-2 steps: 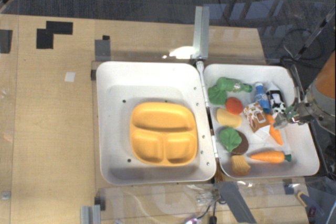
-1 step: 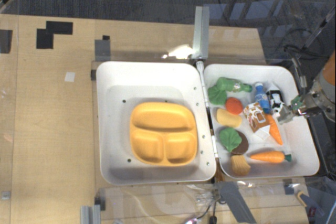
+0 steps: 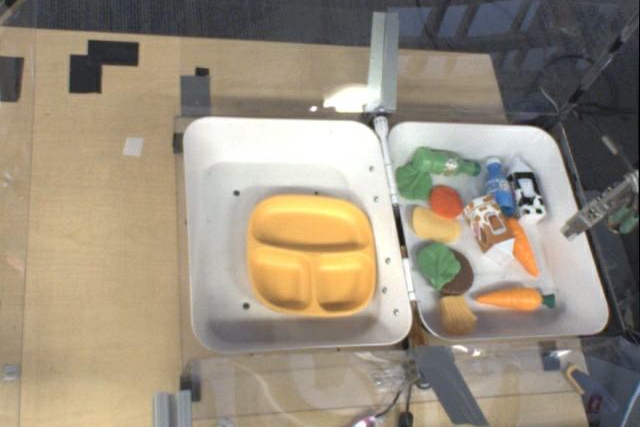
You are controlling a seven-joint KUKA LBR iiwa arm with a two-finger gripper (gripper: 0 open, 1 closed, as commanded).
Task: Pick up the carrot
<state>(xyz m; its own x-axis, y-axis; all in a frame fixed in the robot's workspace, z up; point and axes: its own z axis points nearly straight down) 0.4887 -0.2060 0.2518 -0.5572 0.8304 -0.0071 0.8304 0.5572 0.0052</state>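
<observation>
— Where is the carrot [image 3: 512, 299]?
— Lying flat in the right bin [image 3: 575, 245], near its front edge, green tip pointing right, just right of a small brush [image 3: 458, 314]. A second, smaller orange piece [image 3: 524, 251] sits above it.
— And the hand [image 3: 600, 207]?
— At the right bin's right rim, above and to the right of the carrot, well apart from it. Whether it is open or closed, I cannot tell; nothing visible in it.
— The left bin [image 3: 215, 215]?
— It holds a yellow divided tray [image 3: 310, 252]

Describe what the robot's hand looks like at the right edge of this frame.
Little of it is in frame: the hand appears as a slim grey metallic piece with a ribbed, segmented surface, beside a slightly greenish-grey part at the picture's edge. No cables or markings can be made out on it.
</observation>
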